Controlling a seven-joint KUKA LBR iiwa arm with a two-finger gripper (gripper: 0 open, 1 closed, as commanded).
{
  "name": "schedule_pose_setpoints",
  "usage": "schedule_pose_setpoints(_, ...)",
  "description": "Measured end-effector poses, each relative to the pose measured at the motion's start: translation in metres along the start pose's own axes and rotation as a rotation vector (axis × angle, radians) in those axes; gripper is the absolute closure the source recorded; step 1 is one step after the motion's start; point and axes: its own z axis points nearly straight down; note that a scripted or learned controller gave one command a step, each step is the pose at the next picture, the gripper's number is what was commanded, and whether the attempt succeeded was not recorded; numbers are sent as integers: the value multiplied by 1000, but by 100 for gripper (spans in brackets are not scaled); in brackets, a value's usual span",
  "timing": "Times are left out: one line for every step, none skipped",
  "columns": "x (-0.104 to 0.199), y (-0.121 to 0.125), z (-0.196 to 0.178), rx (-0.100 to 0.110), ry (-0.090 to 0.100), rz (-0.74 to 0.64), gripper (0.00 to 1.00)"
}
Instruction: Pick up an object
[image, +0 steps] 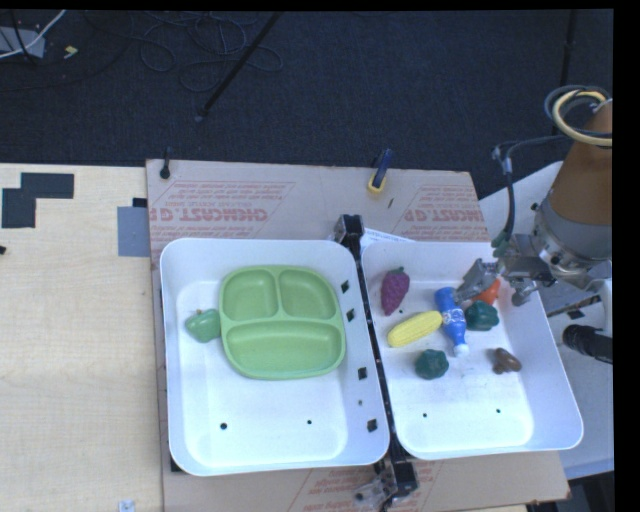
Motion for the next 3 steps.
schedule_pose_setpoints(-1, -1, 6, 5, 1, 14, 0)
schedule_pose_setpoints(1, 8, 42, -1, -1, 13, 0)
schedule_pose_setpoints(3, 10, 76, 1, 0, 16, 0)
